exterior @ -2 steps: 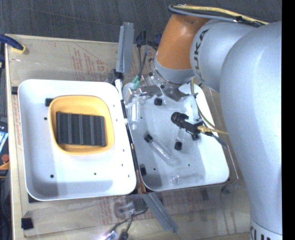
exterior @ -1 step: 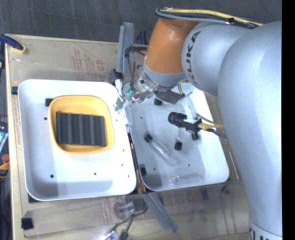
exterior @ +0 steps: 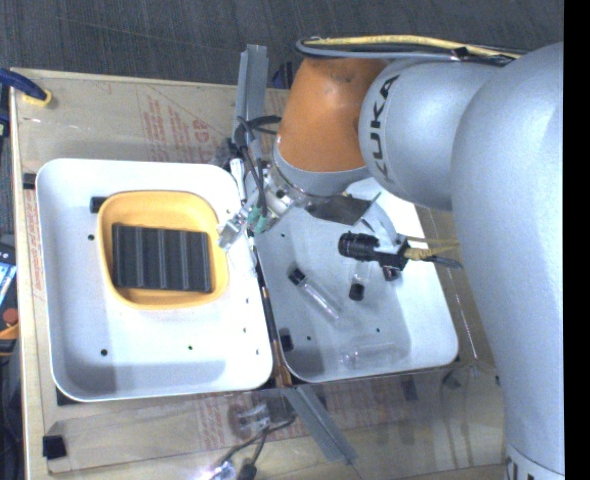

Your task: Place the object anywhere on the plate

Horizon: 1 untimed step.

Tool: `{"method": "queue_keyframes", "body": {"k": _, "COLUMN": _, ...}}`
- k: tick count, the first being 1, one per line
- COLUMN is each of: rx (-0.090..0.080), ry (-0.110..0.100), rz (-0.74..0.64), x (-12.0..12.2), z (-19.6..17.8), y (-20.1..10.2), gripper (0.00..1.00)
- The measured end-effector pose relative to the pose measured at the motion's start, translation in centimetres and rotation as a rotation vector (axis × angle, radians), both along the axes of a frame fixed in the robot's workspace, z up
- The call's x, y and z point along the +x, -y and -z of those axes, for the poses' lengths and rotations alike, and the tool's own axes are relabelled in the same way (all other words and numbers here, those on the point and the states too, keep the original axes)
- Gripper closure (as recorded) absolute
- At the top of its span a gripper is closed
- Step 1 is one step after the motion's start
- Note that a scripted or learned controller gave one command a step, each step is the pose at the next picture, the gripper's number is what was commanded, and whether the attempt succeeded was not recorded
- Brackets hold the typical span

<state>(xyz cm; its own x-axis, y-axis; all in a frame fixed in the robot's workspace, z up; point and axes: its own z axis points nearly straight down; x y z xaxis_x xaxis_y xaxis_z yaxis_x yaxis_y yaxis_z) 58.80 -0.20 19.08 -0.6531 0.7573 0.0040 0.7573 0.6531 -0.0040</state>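
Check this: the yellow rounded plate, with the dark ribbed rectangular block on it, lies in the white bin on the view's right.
Wrong bin. The camera view shows the yellow rounded plate, with the dark ribbed rectangular block on it, in the shallow white bin on the view's left.

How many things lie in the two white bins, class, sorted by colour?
Yellow: 1, the plate in the left bin.
Black: 2, the ridged slab on the plate and a small piece in the right bin.
Clear: 1, a tube in the right bin.
Total: 4. A faint clear shape near that bin's front edge is too dim to count.
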Motion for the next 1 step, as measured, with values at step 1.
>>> {"method": "queue_keyframes", "body": {"k": 1, "rx": -0.001, "ry": 0.0, "rz": 0.001, "x": 0.01, "z": -0.01, "y": 0.09, "gripper": 0.0}}
